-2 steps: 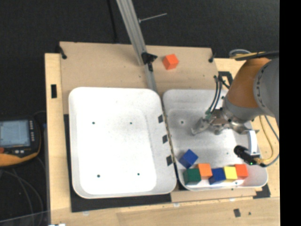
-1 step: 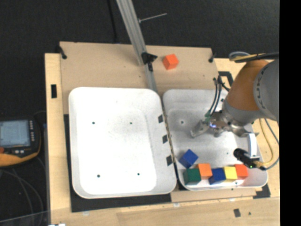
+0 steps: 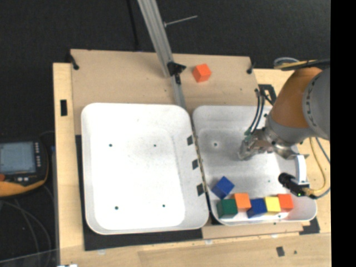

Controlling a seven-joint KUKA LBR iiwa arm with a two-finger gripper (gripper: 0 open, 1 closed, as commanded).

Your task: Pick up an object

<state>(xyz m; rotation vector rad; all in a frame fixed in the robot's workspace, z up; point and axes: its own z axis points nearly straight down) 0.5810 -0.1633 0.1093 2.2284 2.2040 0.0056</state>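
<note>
Several small blocks lie along the near edge of the right bin: a green block, an orange block, a blue block, a yellow block and a red-orange block. Another blue block sits just behind the green one, apart from the row. My gripper hangs over the middle of the right bin, pointing down, well behind the row of blocks. Nothing shows between its fingertips.
The left bin lies beside the right one. An orange cube rests on the bench board behind the bins. A slanted metal rail rises from the back. A handheld screen unit sits far left.
</note>
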